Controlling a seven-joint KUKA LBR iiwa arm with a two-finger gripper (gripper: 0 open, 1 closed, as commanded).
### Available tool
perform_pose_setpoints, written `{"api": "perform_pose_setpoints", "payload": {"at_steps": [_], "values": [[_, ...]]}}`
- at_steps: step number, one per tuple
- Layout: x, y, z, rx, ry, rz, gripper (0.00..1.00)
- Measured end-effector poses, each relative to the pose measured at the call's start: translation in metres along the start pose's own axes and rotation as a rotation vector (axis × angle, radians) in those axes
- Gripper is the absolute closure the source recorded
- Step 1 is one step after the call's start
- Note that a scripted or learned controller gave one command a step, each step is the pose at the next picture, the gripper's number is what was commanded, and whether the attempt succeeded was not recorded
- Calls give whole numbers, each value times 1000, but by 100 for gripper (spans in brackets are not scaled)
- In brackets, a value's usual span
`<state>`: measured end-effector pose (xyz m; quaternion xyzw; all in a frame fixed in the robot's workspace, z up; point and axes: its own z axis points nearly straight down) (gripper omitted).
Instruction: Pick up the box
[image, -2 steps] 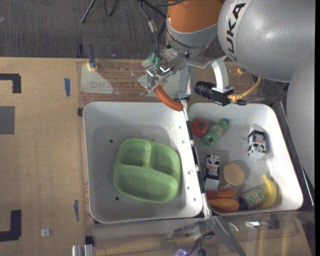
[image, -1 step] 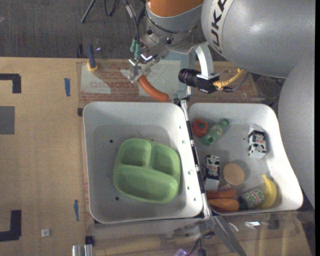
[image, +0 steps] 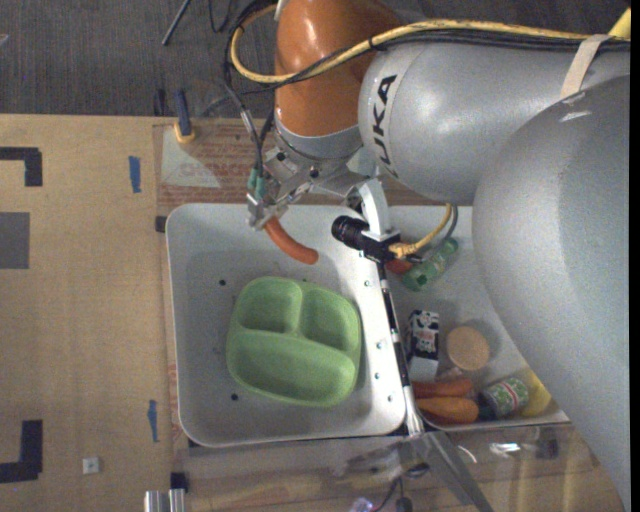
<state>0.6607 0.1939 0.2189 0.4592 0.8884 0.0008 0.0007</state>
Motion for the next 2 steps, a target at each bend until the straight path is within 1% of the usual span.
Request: {"api": "perform_pose_setpoints", "payload": {"at_steps": [1, 2], "values": [[-21, -7, -40, -2, -1, 328, 100], [-70, -41, -102, -2, -3, 175, 100]]}}
